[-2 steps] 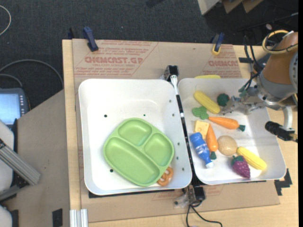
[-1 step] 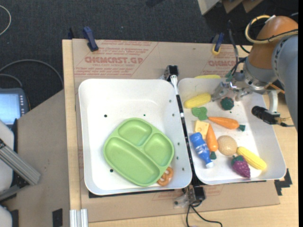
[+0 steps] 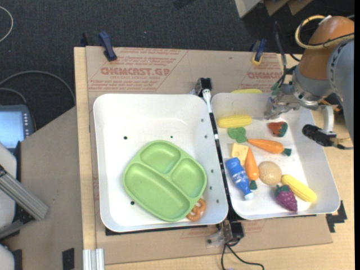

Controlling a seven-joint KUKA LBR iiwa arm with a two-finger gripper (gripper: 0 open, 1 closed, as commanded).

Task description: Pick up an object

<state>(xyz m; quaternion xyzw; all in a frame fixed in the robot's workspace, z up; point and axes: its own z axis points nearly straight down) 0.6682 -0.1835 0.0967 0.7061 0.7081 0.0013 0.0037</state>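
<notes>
The right bin (image 3: 320, 156) holds toy food. A yellow corn cob (image 3: 235, 120) lies near its far left, with a green vegetable (image 3: 237, 134) just below it. A long carrot (image 3: 266, 145), a red strawberry (image 3: 277, 129), a cheese wedge (image 3: 240, 151), a blue bottle (image 3: 238, 176), a tan potato (image 3: 269, 173), a banana (image 3: 298, 188) and purple grapes (image 3: 286, 198) lie around them. My gripper (image 3: 275, 109) hangs over the bin's far side, just above and beyond the strawberry, with nothing seen in it.
The left bin (image 3: 112, 122) holds a green divided plate (image 3: 164, 179) with a pretzel (image 3: 197, 211) at its near right corner. A yellow piece (image 3: 246, 91) lies at the right bin's far rim. A black clip (image 3: 203, 86) sits between the bins.
</notes>
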